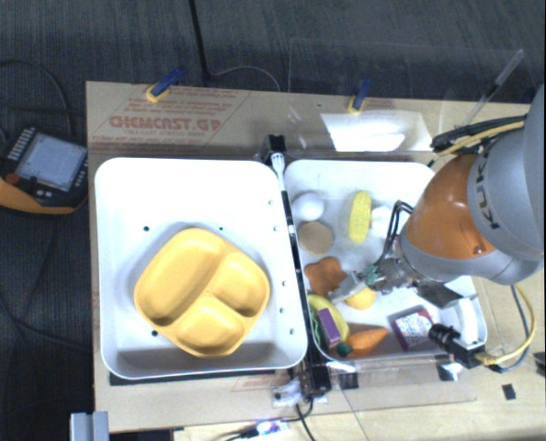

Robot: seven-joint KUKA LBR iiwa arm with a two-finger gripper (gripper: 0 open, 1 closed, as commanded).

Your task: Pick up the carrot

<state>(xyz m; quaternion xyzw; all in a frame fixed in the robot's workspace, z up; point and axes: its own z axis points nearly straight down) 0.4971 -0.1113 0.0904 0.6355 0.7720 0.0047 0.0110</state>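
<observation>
Bins sit side by side on the bench. The left bin (117, 246) holds a yellow divided plate (202, 289) lying near its middle. The right bin (411, 168) is crowded: a white egg (309, 208) and a corn cob (359, 216) toward the far end, a tan round piece (317, 237) below the egg, an orange-brown lump (324, 272), a lemon (361, 298), a banana (329, 310) with a purple item (328, 324) against it, and a dark purple packet (411, 326) at the near side.

The carrot (367, 341) is orange, tapered, with a green stub at its left end. It lies on its side along the near wall of the right bin, between the purple item and the packet.

The gripper (383, 276) hangs over the middle of the right bin, just beside the lemon; whether it is spread or closed cannot be told. The carrot lies nearer the camera than the gripper, apart from it.
</observation>
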